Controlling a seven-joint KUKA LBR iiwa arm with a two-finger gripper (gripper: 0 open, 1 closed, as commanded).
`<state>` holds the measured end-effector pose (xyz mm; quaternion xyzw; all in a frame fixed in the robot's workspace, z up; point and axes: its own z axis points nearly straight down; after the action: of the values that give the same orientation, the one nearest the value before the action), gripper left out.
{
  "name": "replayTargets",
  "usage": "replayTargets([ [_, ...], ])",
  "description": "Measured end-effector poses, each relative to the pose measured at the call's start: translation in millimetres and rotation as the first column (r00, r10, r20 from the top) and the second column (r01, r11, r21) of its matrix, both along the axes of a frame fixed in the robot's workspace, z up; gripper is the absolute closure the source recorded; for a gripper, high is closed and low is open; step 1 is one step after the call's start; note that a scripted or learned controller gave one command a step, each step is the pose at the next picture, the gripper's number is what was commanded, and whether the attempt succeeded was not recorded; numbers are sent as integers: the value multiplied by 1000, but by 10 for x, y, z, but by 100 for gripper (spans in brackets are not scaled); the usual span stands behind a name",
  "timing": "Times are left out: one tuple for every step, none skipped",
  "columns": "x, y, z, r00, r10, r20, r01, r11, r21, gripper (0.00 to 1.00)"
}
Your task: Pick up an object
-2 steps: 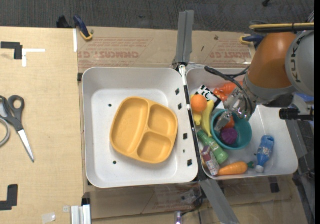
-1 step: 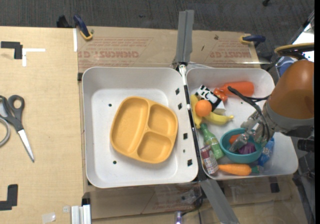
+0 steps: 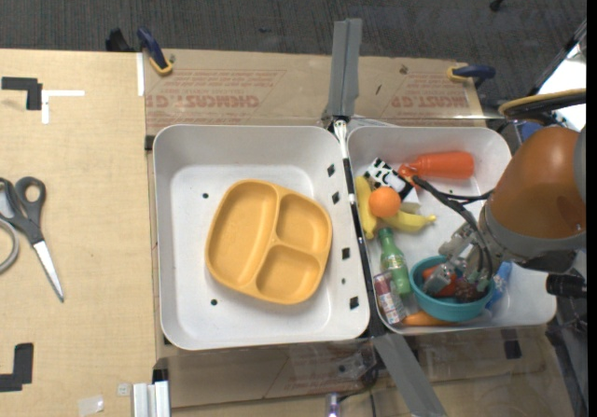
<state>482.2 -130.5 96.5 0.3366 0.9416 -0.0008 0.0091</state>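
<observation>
You can see the gripper [image 3: 464,268] down in the teal bowl [image 3: 438,298], at the right bin's [image 3: 494,140] 6 o'clock. You cannot tell how its tips are set. An orange ball [image 3: 383,202] sits at 10 o'clock from the bowl.

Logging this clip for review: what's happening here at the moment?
The KUKA arm reaches in from the right, its pincer down over the teal bowl in the right bin. That bin also holds a banana, an orange ball and a green bottle. Nothing is visibly gripped. The left bin holds a yellow divided plate.
</observation>
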Motion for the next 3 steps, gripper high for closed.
replayTargets([
  [804,245,-30,992,-124,-9,124,992,-1,0],
  [1506,185,-37,988,-154,-16,154,988,1,0],
  [1519,113,87,988,-153,-6,153,988,-12,100],
])
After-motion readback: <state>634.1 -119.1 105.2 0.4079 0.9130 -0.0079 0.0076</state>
